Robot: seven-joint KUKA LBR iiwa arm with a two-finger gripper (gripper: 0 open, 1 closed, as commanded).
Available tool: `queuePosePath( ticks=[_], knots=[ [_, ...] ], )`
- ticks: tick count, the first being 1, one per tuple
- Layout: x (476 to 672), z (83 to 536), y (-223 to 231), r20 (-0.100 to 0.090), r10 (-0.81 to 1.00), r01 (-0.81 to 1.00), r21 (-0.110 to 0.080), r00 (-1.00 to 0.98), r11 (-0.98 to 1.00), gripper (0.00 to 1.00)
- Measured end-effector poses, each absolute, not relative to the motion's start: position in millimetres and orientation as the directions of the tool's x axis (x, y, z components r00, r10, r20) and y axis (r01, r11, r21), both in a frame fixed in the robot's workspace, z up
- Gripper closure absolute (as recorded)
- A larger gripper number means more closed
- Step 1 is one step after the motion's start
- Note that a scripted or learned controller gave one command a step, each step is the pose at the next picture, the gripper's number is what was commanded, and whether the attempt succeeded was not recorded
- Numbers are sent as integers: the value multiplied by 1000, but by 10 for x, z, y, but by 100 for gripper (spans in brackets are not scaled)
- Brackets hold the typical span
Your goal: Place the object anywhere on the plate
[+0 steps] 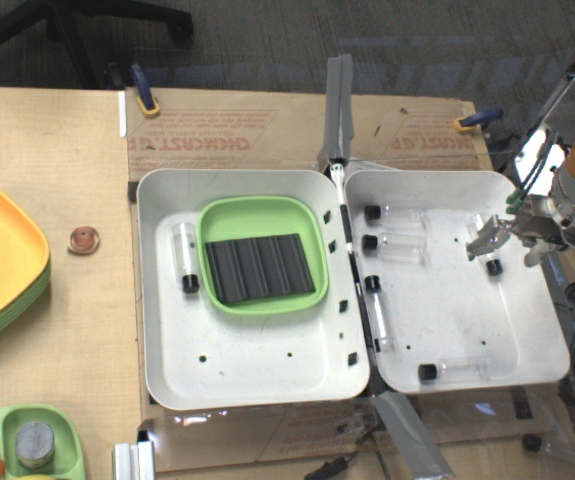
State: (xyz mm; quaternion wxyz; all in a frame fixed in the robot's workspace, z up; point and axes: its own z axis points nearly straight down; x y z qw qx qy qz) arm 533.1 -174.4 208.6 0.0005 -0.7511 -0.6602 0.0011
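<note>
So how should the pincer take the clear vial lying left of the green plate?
Probably across the middle of the clear vial's body, coming straight down. It lies flat, long axis running up-down in the view, black cap at the near end. Both long sides look free: the green plate is on its right, the left bin's wall on its left.

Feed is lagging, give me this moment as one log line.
gripper: over right bin | plate: left bin, holds dark ridged block | clear tubes: both bins

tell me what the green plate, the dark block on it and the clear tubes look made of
Green plate: probably matte plastic, uniform colour with soft rounded rim. Dark block: ribbed, dull grey-black, maybe rubber or foam. Clear tube: transparent plastic or glass with a black cap; can't tell which.
</note>
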Motion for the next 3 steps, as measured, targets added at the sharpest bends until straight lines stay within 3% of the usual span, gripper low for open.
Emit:
queuePosePath(
  ticks=[3],
  knots=[
    [5331,2086,-1744,-1,992,992,-2,128,-128,0]
  ],
)
